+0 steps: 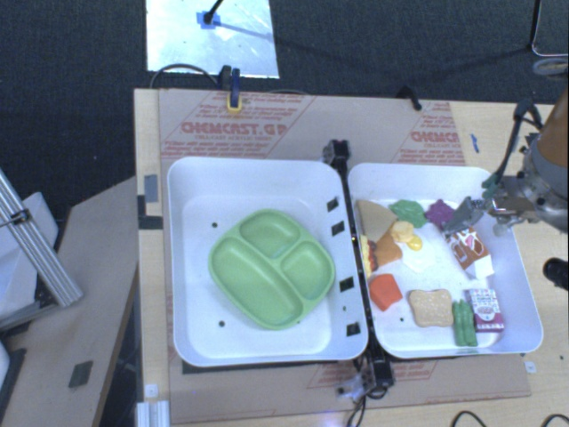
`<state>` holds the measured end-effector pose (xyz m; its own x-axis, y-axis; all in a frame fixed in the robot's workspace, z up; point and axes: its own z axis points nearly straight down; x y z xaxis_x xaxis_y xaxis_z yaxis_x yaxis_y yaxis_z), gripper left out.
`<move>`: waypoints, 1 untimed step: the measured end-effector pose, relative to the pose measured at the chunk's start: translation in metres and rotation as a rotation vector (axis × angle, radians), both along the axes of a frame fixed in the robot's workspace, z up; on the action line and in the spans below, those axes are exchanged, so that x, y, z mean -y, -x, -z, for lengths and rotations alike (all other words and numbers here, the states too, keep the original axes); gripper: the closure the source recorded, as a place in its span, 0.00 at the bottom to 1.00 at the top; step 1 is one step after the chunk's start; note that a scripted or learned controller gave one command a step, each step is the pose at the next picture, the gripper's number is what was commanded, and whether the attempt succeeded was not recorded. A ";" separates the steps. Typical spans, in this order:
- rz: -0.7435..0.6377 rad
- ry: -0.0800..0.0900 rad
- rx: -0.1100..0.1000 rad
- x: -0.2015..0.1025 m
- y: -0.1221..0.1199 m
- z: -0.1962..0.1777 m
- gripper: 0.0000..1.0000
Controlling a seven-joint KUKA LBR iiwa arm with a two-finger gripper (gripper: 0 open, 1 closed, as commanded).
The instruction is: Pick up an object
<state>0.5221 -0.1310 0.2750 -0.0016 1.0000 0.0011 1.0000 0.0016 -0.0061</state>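
- The gripper [481, 210] hung over the upper right part of the right bin [526, 302], entering from the right edge of the view; its two dark fingers stood apart with nothing visible between them.
- The pickable items all lay in the right bin: a tan wedge [375, 216], a green leafy piece [408, 210], a purple piece [439, 212], a yellow piece [407, 234], a brown piece [387, 252], an orange-red block [384, 291], a toast slice [431, 307], a green pod-like piece [463, 322], a red-and-white carton [484, 310] and a brown-and-white packet [468, 249].
- The left bin [187, 238] carried only a green divided plate [271, 269], well apart from the gripper.
- The step in hand seemed to be choosing and closing on one target. The brown-and-white packet lay nearest, just below the fingers, with the purple piece just beside them to the left.
- To do it well, I judged the fingers should descend straddling the packet's narrow side, centred on it, and low enough to grip its body rather than skim the top.
- The risk: the packet lay close to the bin's right wall and to the carton below, so an off-centre closing could nudge it aside or catch nothing.
- The isolated orange-red block looked an easier alternative, having free space around it.
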 end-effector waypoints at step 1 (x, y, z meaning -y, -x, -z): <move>-0.002 0.001 0.007 0.000 -0.002 -0.004 0.00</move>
